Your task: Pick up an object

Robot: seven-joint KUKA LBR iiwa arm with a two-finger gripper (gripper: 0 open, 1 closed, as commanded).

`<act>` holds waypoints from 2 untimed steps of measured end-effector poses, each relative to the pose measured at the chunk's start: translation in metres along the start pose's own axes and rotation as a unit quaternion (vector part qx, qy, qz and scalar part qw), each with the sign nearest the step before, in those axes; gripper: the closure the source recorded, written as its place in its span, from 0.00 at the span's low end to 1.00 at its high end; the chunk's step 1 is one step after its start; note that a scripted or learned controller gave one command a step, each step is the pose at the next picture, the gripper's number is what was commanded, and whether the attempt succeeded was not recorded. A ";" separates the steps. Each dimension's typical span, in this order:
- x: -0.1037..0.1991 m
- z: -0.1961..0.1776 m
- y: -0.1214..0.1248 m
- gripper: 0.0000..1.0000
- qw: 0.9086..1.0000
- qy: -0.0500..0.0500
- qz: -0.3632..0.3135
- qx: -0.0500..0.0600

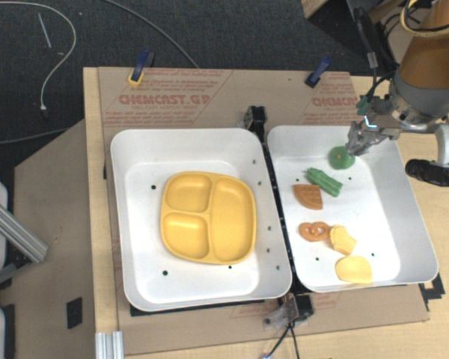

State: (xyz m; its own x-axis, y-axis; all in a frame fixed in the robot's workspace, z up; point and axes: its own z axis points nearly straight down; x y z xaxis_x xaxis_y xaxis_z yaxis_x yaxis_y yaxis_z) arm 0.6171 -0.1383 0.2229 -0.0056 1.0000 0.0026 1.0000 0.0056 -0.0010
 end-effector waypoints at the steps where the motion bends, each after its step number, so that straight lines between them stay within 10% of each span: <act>1: 0.046 -0.007 -0.011 1.00 1.000 0.000 0.000 0.000; 2: 0.099 0.004 -0.021 1.00 1.000 0.000 0.001 0.001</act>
